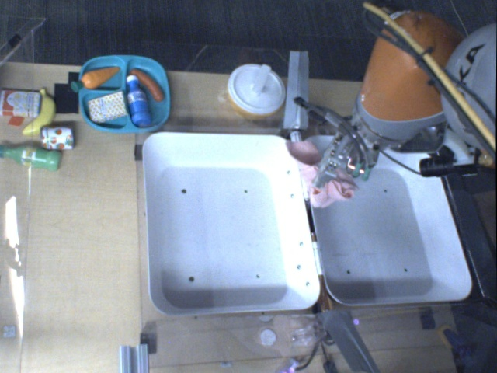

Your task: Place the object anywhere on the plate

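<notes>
A soft pink object [329,191] sits at the left edge of the right bin [404,239], right by the divider between the bins. One lobe of it reaches up to the left. My gripper [344,169] comes in from the right, directly over it, and is shut on the pink object, which bunches up between the fingers. A blue sectioned plate [158,74] stands on the bench at the far left, beyond the left bin [225,224]. It holds a carrot [102,77], a hot dog [151,87], a small blue bottle [137,103] and a patterned item.
A white lidded cup [255,90] stands behind the left bin. A metal post [296,92] rises between the bins at the back. At the far left of the bench lie a banana [43,113], a small can [57,137], a green bottle [31,157] and a carton [19,102].
</notes>
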`<action>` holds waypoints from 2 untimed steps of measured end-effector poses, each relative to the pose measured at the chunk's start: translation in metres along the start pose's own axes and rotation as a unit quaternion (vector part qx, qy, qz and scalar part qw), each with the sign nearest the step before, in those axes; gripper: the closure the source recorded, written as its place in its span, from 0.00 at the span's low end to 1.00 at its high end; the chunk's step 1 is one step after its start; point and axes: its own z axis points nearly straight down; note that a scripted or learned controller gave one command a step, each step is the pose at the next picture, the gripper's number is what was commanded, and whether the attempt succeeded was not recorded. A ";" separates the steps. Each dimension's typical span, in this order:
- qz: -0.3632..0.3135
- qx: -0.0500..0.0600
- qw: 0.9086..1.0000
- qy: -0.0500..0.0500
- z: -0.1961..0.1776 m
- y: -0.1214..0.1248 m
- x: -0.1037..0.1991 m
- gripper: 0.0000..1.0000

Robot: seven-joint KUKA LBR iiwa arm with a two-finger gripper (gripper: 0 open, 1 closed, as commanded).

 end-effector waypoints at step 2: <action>-0.220 0.000 0.976 0.001 0.016 0.050 0.088 1.00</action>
